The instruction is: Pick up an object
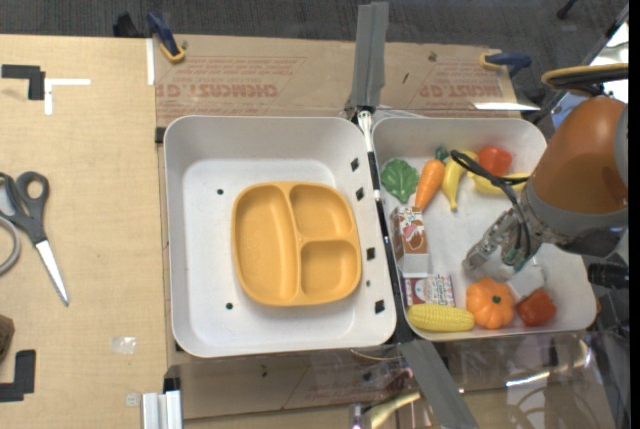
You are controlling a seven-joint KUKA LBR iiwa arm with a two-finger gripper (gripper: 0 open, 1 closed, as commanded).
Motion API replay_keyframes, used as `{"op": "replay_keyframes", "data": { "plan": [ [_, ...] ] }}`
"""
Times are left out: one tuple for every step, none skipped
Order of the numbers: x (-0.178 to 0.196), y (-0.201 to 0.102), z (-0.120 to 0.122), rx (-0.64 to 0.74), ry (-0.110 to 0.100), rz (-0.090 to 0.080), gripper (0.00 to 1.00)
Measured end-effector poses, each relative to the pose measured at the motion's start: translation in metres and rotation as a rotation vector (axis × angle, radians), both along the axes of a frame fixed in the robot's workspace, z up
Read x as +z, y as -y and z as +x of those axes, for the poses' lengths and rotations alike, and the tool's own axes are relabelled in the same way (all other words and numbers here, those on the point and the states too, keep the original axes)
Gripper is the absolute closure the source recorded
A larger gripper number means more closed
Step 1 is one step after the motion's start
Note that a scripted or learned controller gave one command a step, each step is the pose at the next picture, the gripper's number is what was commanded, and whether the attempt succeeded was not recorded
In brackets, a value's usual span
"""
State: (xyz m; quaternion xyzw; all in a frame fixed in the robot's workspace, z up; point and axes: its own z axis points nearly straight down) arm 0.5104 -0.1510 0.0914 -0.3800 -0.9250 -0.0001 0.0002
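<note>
My gripper (pixel 492 255) hangs low over the right bin (pixel 455 242), just above an orange pumpkin (pixel 490 303) and up-left of a red pepper (pixel 537 307). I see nothing held in it. A corn cob (pixel 441 318) lies along the bin's front wall, with a white and red packet (pixel 432 290) behind it. A brown snack packet (pixel 411 232) lies at the bin's left side. At the back are a green leaf (pixel 400 179), a carrot (pixel 429 183), a banana (pixel 455 179) and a red tomato (pixel 494 160).
The left bin (pixel 195 217) holds a yellow divided plate (pixel 297 242). The arm's orange band (pixel 590 157) covers the right bin's right side. Scissors (pixel 38 232) lie on the bench at far left. Bare bin floor shows left of the gripper.
</note>
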Motion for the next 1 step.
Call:
{"op": "replay_keyframes", "data": {
  "plan": [
    [0.1005, -0.0912, 0.0399, -0.014, 0.002, -0.001, 1.00]
  ]
}}
